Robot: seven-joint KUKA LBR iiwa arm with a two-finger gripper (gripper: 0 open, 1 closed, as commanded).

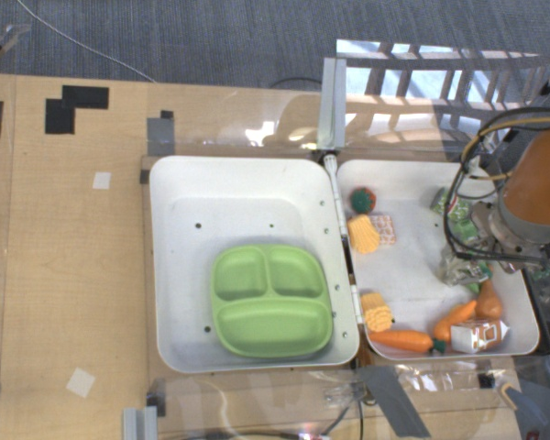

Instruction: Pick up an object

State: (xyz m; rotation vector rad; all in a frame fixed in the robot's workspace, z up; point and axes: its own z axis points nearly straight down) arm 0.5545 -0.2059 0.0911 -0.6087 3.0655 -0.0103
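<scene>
My gripper (462,266) hangs low over the right side of the right bin (412,273), below the arm's orange band (539,183). Just under and to the right of it lie an orange carrot-like piece (489,301) and a second carrot (453,318). A white carton (478,336) rests in the bin's near right corner. A long carrot (401,340) lies along the near wall, with a yellow corn piece (377,313) beside it. I see nothing held in the gripper.
Toward the right bin's left wall lie a yellow corn cob (363,235), a pink wafer (383,230) and a red-and-green fruit (362,198). A green item (444,203) sits partly behind the cables. The left bin (192,200) holds a green divided plate (270,299).
</scene>
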